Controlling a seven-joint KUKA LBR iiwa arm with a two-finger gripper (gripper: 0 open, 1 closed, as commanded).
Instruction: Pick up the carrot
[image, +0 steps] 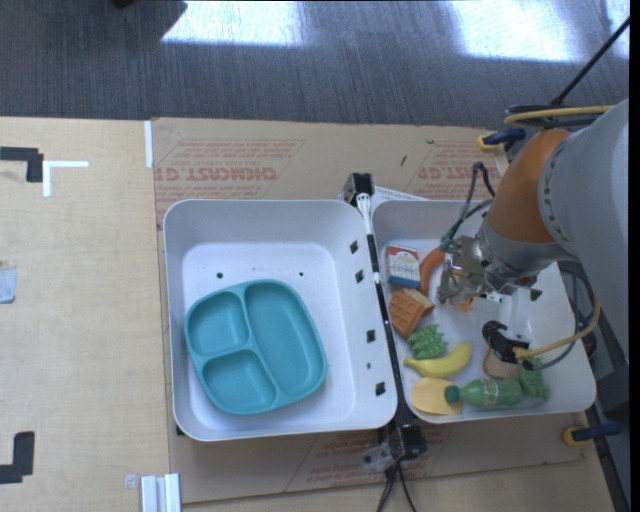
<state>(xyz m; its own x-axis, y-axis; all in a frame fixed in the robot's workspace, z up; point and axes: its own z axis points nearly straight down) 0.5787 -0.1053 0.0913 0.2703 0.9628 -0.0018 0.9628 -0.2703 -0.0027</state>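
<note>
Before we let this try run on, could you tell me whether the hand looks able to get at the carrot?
Probably yes: the hand hangs right beside the carrot, whose top lies uncovered. The box and bread sit close, which may crowd a grasp.

My arm comes in from the right of the view, a broad grey body filling the upper right corner, with my orange band (525, 195) curving just above the wrist. From there the wrist bends down and to the left, ending in a darker metal head. My gripper (455, 285) hangs at the left end of that head, pointed downward and low. A thin yellow cable loops off the wrist toward the lower right, and dark cables trail above my band. I cannot tell from here how my pincer stands, wide or closed
</note>
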